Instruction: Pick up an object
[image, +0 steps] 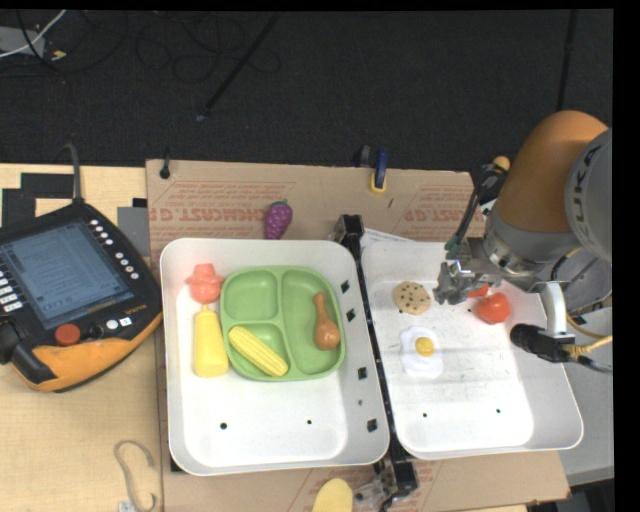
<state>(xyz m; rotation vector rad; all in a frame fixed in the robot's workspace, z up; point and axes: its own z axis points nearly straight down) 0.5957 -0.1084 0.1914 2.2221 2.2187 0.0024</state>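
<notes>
At the far left of the bench (80, 440) lies a teach pendant (70, 290), dark grey with an orange underside and a lit screen. A pale loop of cord (135, 465) rests near the lower left corner of the left bin (260, 430).

The 2 white bins sit side by side on a sheet of cardboard (310, 195). A purple toy (278, 219), seemingly a bunch of grapes, lies on the cardboard just behind the left bin. In that bin, a pink toy (204, 283) sits near the back left, and a yellow bottle-shaped toy (208, 342) lies just in front of it. Beside them is a green divided plate (282, 322) with 3 compartments: a yellow corn cob (258, 350) lies at a slant in the lower left compartment, and a brown drumstick (325, 320) lies lengthwise in the right one. A yellow rounded toy (333, 494) sits outside the bins at the bottom edge.

In the right bin (480, 420), a round speckled cookie (411, 296) lies near the back left, with a fried egg (423, 350) just in front of it. A red tomato-like toy (492, 306) sits toward the back right.

The hand (458, 282) is low over the back of the right bin, between the cookie and the red toy, just beside the latter. Whether its jaws are apart or together I cannot tell, and nothing shows gripped in it. The grey arm (555, 190) with its orange band enters from the right.
</notes>
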